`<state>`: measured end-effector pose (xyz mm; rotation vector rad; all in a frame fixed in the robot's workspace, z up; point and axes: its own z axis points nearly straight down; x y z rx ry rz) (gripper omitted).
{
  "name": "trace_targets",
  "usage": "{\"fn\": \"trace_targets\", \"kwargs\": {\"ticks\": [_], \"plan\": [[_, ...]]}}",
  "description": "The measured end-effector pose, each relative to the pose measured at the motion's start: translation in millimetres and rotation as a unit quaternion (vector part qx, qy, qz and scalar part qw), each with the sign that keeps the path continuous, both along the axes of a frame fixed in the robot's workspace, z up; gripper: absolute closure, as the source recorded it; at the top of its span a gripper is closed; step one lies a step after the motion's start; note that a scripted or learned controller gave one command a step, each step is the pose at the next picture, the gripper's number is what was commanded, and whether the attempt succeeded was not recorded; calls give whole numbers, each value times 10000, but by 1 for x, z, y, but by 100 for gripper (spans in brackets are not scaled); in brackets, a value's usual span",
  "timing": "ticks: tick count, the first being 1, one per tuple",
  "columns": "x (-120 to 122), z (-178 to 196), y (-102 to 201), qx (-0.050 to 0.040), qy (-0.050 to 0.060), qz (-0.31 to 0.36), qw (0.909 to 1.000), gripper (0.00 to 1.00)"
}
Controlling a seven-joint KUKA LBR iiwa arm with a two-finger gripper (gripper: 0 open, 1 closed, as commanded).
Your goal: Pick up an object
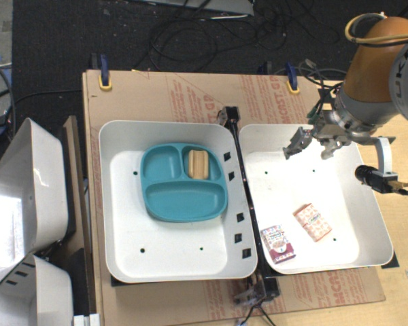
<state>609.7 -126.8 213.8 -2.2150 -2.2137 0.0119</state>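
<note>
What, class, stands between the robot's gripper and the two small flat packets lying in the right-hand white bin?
Nothing visible does. The gripper hovers over the far part of the right-hand white bin. The small pink patterned packet and the small white-and-purple packet lie nearer the front edge, apart from each other, with only bare bin floor between them and the gripper.

left bin (122,202) | teal tray (183,184) (tan block (198,164) in its corner compartment)

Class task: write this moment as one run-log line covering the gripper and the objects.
gripper: open, over right bin, holding nothing | two packets: near front of right bin | teal tray: left bin
</note>
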Motion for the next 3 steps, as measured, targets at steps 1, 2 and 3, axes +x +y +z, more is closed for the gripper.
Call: {"fn": "trace_targets", "kwargs": {"ticks": [1, 2, 3], "plan": [[3, 7, 0, -8, -61, 11, 10000, 0], [-4, -39, 4, -7, -39, -3, 10000, 0], [-5, -82, 7, -6, -39, -5, 10000, 0]]}}
